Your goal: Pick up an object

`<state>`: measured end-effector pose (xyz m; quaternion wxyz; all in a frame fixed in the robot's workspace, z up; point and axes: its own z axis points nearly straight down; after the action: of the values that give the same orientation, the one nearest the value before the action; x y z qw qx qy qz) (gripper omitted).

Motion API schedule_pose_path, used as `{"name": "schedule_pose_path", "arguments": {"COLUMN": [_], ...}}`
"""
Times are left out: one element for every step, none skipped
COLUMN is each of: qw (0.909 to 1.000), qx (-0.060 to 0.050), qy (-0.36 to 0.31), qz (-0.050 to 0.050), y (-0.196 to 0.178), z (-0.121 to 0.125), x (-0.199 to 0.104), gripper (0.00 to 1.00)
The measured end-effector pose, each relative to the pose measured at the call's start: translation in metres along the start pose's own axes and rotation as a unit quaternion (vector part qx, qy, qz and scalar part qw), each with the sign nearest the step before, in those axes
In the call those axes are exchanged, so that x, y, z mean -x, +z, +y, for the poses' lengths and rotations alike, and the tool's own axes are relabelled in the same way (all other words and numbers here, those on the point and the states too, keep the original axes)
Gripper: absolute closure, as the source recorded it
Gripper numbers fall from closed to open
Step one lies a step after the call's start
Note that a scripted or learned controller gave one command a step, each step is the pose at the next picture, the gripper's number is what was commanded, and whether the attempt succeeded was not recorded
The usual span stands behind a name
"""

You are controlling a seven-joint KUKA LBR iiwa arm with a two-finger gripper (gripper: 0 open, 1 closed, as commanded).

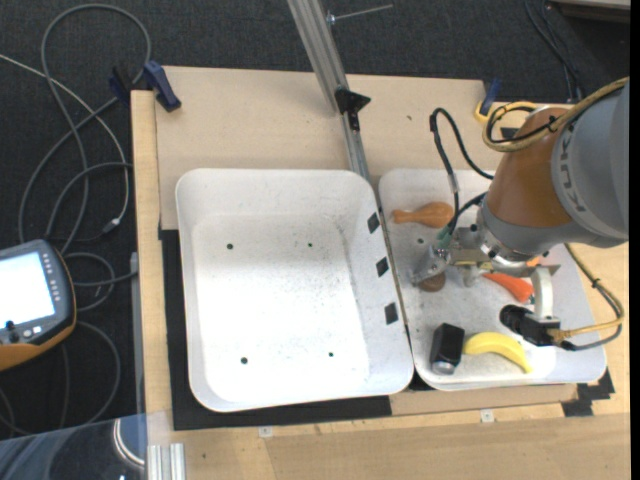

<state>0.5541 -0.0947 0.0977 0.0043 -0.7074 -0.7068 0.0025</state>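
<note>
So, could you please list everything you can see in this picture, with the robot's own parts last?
left bin: one, white, left half of the bench
right bin: one, white, beside the left bin, under the arm
banana: one, yellow, near front of the right bin
black block: one, black, just left of the banana
drumstick-shaped toy: one, tan-orange, far end of the right bin
orange piece: one, orange, partly hidden under the arm
small brown thing: one, brown, at the hand; too small to identify
clamps: two, blue, far bench corners
pendant: one, grey and orange, left on the floor
metal pole: one, silver, slanting over the bench
arm: one, grey with orange band, from the right
hand: one, metal, low over the right bin
</note>
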Motion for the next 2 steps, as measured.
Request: {"name": "schedule_pose_path", "arguments": {"qw": [1.0000, 1.0000], "qx": [0.005, 0.007], "qy": [0.000, -0.001], "qz": [0.000, -0.002], "y": [-0.015, -0.059], "z": [0.003, 0.006], "x": [0.000, 0.003], "gripper": [1.00, 1.00]}}
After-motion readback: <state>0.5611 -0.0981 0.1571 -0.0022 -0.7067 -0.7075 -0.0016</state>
